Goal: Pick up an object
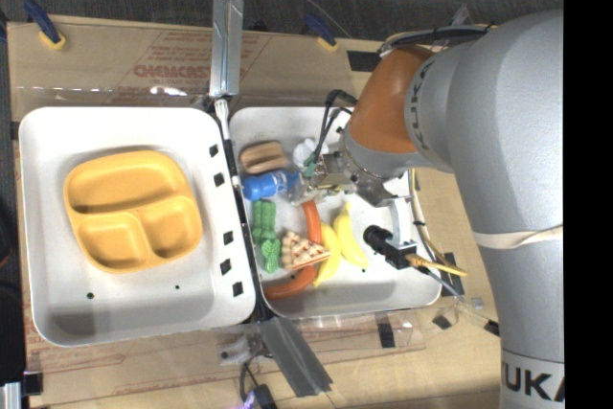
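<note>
So: we see the gripper [321,175] low over toys in right bin [421,297] | bottle [263,185] at its 9 o'clock | finger state: cannot tell | nothing lifted yet

A yellow tray [129,206] in a white bin [38,302]; bananas [347,244] yellow, bottle [263,186] blue.

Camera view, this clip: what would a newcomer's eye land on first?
First the big grey arm with its orange band, reaching in from the right and covering much of the right white bin. Next the yellow three-compartment plastic tray, alone in the left white bin. Then the toy food heaped in the right bin: yellow banana, pizza slice, blue bottle.
</note>
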